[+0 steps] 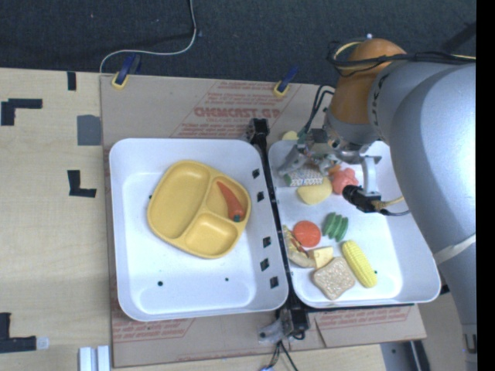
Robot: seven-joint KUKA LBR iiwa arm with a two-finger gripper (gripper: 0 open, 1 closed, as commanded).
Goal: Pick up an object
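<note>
My gripper [311, 163] hangs low over the far part of the right bin [402, 284], below the orange wrist band. Directly under and beside it lie a pale yellow potato-like piece [315, 193], a red-orange piece [343, 180] and a grey-white patterned piece [304, 179]. Nearer the front of this bin are a red tomato [307, 233], a green pepper [335, 226], a corn cob [358, 263], a slice of bread [334, 277] and a yellow cheese wedge [321, 256]. The gripper body hides whatever lies right beneath it.
The left bin [131, 284] holds a yellow divided plate [182, 207] with a red-orange chili [231, 199] in its right compartment. A small yellow piece [290, 136] lies at the right bin's far rim. The arm's big grey body [433, 145] covers the right side.
</note>
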